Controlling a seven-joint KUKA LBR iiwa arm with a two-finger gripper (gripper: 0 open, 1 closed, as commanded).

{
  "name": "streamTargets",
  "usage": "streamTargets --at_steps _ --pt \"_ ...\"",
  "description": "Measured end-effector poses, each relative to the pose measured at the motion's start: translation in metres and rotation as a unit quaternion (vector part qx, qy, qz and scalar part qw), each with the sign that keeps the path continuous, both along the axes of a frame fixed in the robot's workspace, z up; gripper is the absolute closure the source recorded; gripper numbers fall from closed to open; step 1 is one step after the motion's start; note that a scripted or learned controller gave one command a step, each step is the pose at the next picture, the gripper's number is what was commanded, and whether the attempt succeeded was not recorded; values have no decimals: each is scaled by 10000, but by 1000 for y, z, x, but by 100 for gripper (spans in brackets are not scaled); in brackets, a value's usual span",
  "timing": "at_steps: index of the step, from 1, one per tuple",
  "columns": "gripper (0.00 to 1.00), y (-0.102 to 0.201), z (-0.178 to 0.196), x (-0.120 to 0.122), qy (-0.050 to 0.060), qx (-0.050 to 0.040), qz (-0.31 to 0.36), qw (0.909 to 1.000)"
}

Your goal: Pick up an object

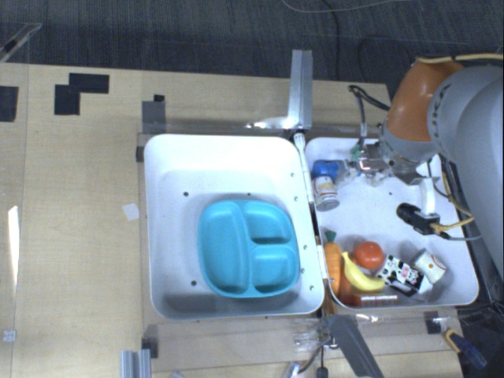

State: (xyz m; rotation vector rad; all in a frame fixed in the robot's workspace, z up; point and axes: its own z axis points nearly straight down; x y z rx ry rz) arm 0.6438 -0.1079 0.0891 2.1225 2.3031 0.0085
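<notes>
1. The gripper [368, 162] hangs low over the right bin [465, 290]; whether its jaws are spread I cannot tell.
2. A can [325, 181] lies just left of them, likely the target.
3. Banana [358, 275] and tomato [368, 253] sit well below, crowded together.

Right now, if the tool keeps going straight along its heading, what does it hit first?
Hedged: the tool points leftward over the right bin, so the blue can beside the jar lies first in line. Depth is unclear; it might pass above.
</notes>
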Motion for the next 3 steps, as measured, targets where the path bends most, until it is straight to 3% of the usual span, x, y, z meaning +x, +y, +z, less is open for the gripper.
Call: streamTargets --at_steps 1,2,3 --pt "0 1 -2 16 263 -7 -195 9995" --pt "100 3 5 16 281 -2 -173 9995" --pt "100 -25 109 -40 43 7 771 9970"
